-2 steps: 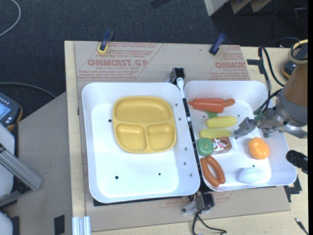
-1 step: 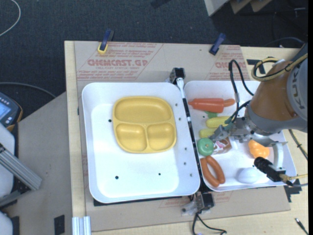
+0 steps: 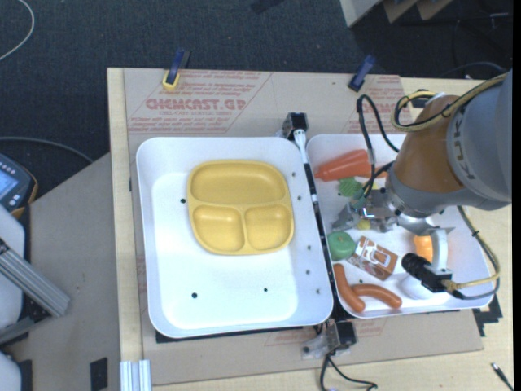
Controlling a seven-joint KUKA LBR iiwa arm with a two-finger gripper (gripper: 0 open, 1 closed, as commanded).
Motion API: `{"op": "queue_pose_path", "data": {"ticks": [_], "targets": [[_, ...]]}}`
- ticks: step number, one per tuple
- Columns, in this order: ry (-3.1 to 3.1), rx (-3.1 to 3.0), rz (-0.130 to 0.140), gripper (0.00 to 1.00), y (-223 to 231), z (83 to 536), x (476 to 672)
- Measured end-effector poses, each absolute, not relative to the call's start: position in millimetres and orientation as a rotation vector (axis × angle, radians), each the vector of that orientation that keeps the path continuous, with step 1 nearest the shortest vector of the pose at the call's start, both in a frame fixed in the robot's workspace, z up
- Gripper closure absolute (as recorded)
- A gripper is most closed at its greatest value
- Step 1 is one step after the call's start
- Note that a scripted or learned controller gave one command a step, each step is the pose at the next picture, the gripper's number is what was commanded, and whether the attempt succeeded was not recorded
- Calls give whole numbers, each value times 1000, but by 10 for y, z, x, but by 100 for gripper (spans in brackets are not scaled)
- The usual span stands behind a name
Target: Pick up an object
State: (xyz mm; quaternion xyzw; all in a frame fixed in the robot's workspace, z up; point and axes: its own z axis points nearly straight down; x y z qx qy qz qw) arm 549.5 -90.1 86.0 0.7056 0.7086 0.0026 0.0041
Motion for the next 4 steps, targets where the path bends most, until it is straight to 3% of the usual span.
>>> {"op": "queue_pose_path", "data": {"ticks": [1,2,3,4], "targets": [[2217,2219,4,100,-912,952,5468],[2229,2212,11,100,-128,1898,4951],[2234,2210,6,100,764,2036,4786],[2216,2215,15,100,529,3043,4875]]}}
